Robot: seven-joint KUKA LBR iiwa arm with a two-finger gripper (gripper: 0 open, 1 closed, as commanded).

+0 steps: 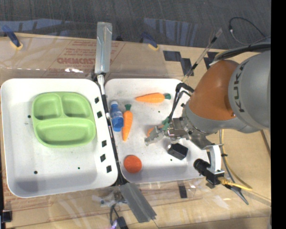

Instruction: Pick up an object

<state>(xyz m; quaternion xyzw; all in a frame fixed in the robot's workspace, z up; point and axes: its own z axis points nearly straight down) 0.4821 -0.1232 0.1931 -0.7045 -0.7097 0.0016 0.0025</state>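
Note:
In the right bin lie a carrot near the back wall and a second carrot pointing front to back. A blue bottle rests along the left wall, touching that second carrot. An orange ball sits near the front left corner. My gripper is low over the middle of the bin floor, right of the second carrot and apart from it. A small orange bit shows at its tip, too small to identify.
The left bin holds a green divided plate. The grey and orange arm covers the right bin's right side. A black block of the wrist hangs just behind the gripper.

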